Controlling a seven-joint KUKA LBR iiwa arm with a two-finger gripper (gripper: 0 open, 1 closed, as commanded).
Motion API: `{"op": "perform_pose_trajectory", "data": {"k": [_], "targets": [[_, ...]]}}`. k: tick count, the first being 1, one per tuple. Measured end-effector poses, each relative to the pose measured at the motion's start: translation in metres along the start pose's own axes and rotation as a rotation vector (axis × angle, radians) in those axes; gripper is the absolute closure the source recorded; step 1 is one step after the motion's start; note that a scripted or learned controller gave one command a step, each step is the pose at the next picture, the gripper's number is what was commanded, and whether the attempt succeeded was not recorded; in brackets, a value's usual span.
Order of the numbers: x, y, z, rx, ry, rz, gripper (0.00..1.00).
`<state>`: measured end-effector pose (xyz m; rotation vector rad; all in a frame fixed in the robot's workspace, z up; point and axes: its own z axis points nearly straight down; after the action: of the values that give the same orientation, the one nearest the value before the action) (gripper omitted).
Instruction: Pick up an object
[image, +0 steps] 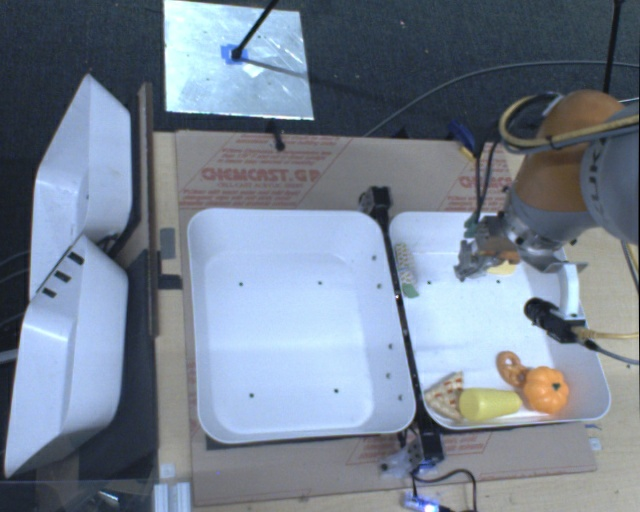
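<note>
Camera view: end effector, finger state unclear, well above orange pumpkin.

One fixed camera looks down at a slant from above the surface, taking in both white bins

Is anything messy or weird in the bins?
Nothing looks spilled or broken. The toys are just bunched in the right bin's near corner: a pumpkin, a pretzel, a yellow piece and a pizza slice. The gripper sits over the far end.
</note>
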<state>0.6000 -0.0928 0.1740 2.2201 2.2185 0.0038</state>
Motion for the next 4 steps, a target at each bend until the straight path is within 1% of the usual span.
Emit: {"op": "perform_pose_trajectory", "data": {"k": [1,2,3,4], "targets": [[0.000,0.001,-0.037,0.000,0.000,-0.001,1.00],[0.048,-0.004,-0.041,0.003,0.001,-0.004,1.00],[0.092,-0.018,-0.036,0.004,0.001,-0.005,1.00],[0.148,-0.034,-0.049,0.003,0.002,-0.006,1.00]]}}
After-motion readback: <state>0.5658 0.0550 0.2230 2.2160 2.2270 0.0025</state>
